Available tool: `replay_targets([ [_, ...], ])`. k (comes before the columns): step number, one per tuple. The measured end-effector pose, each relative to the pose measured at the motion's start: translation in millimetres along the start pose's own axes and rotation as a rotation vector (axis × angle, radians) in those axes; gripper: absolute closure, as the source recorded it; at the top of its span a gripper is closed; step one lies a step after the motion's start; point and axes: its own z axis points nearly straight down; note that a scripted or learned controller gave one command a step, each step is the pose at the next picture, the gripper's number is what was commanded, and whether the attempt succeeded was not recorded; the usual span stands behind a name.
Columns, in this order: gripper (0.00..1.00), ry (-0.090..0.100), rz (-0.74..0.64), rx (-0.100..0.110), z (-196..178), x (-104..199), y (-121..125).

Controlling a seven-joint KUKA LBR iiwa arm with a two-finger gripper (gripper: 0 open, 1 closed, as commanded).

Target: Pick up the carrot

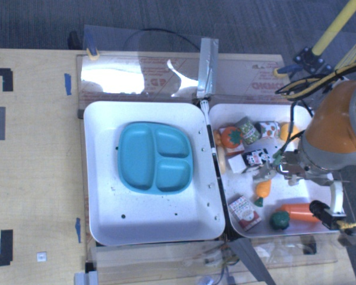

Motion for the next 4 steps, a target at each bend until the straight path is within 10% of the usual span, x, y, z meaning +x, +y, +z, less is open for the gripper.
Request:
replay_targets([
  [1, 0.0, 0.001, 0.073, -0.001, 42.9, 4.3, -14.8],
  [2, 0.0, 0.003, 0.236, -0.001, -56.8, 51.5, -7.6],
  [3, 0.0, 0.0, 0.132, -0.002, 42.7, 2.8, -3.2],
  [4, 1.0, -0.001, 0.134, -0.005, 31.9, 2.0, -2.3],
])
